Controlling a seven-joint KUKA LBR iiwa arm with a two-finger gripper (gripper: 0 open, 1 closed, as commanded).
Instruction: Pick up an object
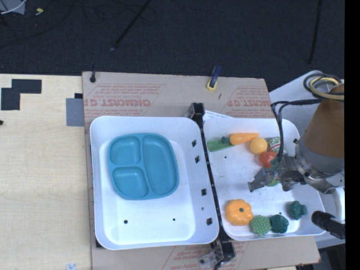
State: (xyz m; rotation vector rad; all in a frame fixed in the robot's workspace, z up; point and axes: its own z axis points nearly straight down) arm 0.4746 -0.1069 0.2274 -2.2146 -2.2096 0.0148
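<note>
Low over the right bin [288, 129], end effector [264, 180] beside a red toy [266, 158].

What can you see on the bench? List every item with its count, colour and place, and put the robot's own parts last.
bins: 2, white, side by side on the bench.
divided plate: 1, blue, three compartments, in the left bin.
toy carrot: 1, orange with a green top, far side of the right bin.
yellow ball-shaped fruit: 1, yellow, right of the carrot.
red toy: 1, red, just below the yellow fruit, beside the gripper.
toy pumpkin: 1, orange, near side of the right bin.
green toys: 3, one light, two dark, along the right bin's near edge.
clamp: 1, blue and yellow, on the board's far edge.
gripper: 1, dark grey, low over the right bin.
arm: 1, orange band, from the right.
</note>
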